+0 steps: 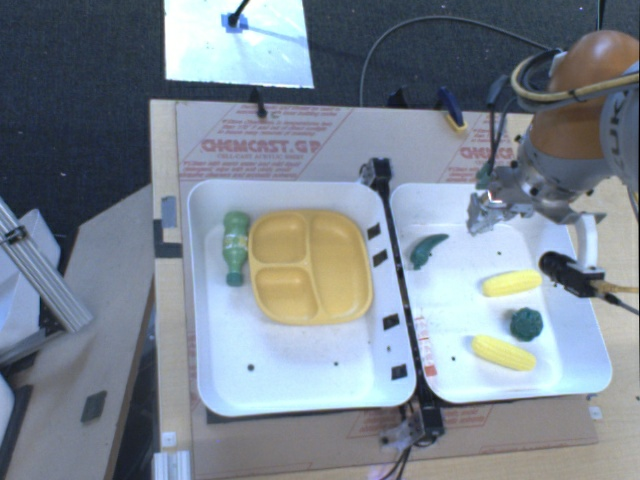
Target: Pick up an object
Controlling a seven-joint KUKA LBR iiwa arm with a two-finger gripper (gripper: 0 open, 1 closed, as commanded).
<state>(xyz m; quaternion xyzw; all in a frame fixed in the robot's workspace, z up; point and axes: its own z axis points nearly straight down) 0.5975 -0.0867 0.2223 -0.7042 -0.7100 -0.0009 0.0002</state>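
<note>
Green pepper (428, 248) lies in the right bin (585, 368), near the gripper (484, 214), whose grip state I cannot tell.

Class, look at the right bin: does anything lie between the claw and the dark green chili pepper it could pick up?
Nothing visible does. The claw is above the right bin, and the chili pepper lies just to its lower left with bare white floor between. The two corn cobs lie further off.
</note>
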